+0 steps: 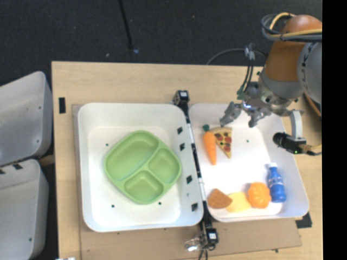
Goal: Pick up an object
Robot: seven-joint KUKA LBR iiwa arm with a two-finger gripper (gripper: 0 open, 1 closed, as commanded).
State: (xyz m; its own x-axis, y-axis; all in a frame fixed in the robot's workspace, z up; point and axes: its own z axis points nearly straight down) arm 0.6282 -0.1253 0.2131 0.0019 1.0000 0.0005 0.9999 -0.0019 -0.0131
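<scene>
Claw (242, 114) spread wide and empty, hovering upper right of frame just above the pizza slice (224, 141) (carrot (210, 147) touching its left edge), so a flat slice could slip or the carrot get nudged.

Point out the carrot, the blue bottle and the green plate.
carrot (210, 148), camera view, middle of its orange body.
blue bottle (276, 186), camera view, its blue middle.
green plate (115, 157), camera view, its left rim.
</scene>
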